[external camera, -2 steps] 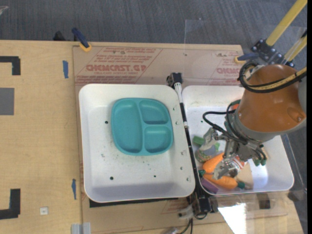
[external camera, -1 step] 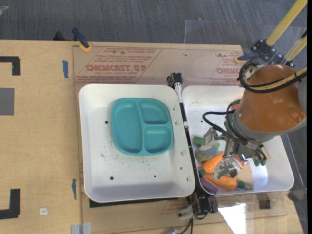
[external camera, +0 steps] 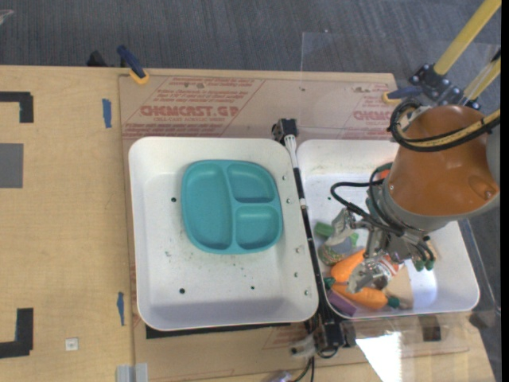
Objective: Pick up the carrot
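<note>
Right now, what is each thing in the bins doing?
Teal plate: lying flat in the left bin, nothing on it.
Carrot: lying in the right bin among other toys, under the gripper.
Gripper: low over the toy pile.

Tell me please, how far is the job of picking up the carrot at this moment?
Done: the gripper has reached into the right bin and sits low over the pile of toy food. In hand: it is right at the carrot, which lies in the bin among other pieces. I cannot tell if it grips it. Left: lifting the carrot clear of the bin. The teal plate in the left bin is untouched.
</note>
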Available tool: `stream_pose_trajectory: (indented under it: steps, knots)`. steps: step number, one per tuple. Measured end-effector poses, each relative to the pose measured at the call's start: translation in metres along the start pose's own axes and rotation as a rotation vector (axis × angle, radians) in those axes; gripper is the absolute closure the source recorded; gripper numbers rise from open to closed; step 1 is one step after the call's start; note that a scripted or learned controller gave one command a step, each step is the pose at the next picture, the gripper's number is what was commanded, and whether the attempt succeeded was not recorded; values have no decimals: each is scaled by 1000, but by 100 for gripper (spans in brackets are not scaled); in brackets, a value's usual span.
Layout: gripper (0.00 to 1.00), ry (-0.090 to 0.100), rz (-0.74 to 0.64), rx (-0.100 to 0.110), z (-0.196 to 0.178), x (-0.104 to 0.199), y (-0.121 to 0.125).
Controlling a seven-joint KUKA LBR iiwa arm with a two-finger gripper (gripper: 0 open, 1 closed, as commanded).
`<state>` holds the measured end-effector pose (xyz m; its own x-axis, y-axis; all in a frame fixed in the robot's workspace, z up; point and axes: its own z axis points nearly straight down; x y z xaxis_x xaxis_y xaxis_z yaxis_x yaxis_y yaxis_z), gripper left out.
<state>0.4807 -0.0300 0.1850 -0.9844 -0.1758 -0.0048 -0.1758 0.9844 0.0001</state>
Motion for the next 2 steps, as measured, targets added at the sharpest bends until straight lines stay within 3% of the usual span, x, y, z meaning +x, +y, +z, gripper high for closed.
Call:
stream_pose_trajectory:
  steps: [1, 2]
  knots:
    - [0, 0, 0, 0, 0, 0, 0]
    - [0, -56, -181, 14, 46, -15, -65]
